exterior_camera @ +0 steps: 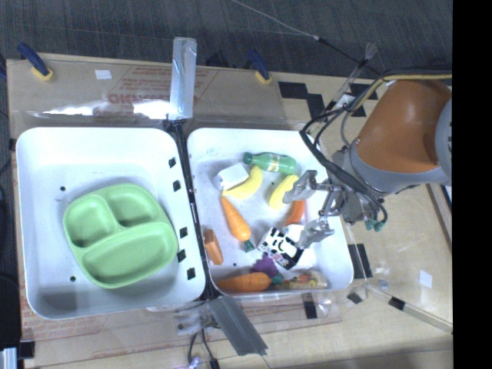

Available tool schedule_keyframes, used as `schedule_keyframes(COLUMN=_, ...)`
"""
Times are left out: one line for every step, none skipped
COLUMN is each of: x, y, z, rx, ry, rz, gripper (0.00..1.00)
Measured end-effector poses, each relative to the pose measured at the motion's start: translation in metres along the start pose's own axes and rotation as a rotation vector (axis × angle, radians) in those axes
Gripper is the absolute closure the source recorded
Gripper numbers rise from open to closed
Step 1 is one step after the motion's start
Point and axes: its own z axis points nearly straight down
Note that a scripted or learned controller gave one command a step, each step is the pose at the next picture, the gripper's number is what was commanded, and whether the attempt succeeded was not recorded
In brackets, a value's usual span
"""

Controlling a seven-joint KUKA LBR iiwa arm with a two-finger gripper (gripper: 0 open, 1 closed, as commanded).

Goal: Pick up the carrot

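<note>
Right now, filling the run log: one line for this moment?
gripper: open, over right bin | carrot: lying in bin, not held | green plate: left bin

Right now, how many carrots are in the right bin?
3, maybe more under the clutter: one carrot mid-bin, a second carrot along the near wall, a third carrot at the gripper.

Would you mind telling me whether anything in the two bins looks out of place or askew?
Nothing looks spilled or damaged. The right bin is simply crowded: toy food lies jumbled at mixed angles, with one carrot lying diagonally near the middle. The green plate sits flat in the left bin.
</note>
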Motion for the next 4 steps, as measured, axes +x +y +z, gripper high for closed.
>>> schedule_keyframes(x=-0.01, y=0.033, z=0.133, rx=0.0, ry=-0.003, rz=0.051, gripper=0.0)
schedule_keyframes(x=-0.008, y=0.077, z=0.134, rx=-0.002, ry=0.005, rz=0.52, gripper=0.0)
schedule_keyframes(x=-0.009, y=0.076, z=0.124, rx=0.0, ry=0.004, rz=0.514, gripper=1.0)
schedule_keyframes(x=-0.021, y=0.082, z=0.133, rx=0.0, ry=0.0, rz=0.816, gripper=1.0)
